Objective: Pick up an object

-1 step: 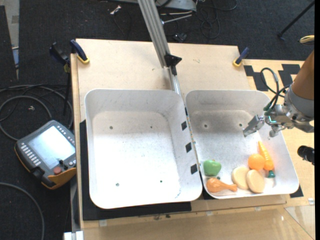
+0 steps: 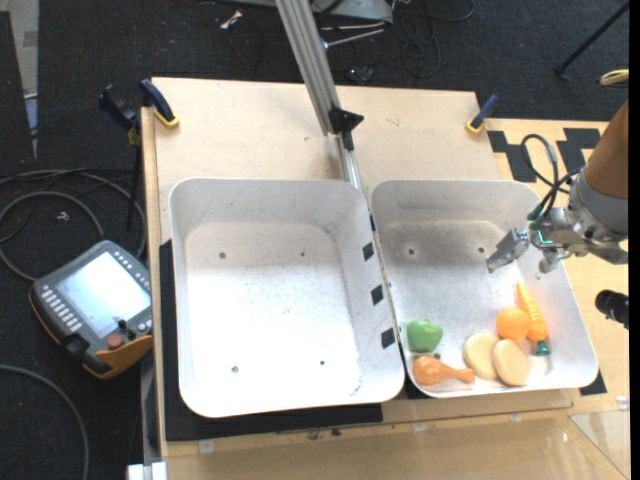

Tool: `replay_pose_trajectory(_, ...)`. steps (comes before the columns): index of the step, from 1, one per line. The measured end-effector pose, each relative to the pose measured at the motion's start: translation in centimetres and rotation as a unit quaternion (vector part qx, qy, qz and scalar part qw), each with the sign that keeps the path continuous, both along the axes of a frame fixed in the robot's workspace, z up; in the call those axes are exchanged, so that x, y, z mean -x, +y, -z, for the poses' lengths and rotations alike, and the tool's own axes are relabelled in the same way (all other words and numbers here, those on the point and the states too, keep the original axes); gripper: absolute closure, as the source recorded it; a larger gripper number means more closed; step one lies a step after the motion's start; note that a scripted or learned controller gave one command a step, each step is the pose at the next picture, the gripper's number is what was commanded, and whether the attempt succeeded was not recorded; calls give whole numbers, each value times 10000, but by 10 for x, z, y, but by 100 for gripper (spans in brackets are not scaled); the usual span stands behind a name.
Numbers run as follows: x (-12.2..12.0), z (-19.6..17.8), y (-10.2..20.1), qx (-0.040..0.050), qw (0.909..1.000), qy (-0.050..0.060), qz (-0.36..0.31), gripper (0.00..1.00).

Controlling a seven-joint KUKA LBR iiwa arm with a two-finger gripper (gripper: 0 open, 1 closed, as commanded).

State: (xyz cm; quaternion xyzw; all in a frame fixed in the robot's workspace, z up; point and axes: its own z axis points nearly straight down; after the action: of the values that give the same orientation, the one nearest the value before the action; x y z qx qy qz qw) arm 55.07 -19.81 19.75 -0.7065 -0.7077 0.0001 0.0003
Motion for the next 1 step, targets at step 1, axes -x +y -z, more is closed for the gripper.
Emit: replay_pose_trajectory(1,-5,63,2,-5,10000,24,8,0)
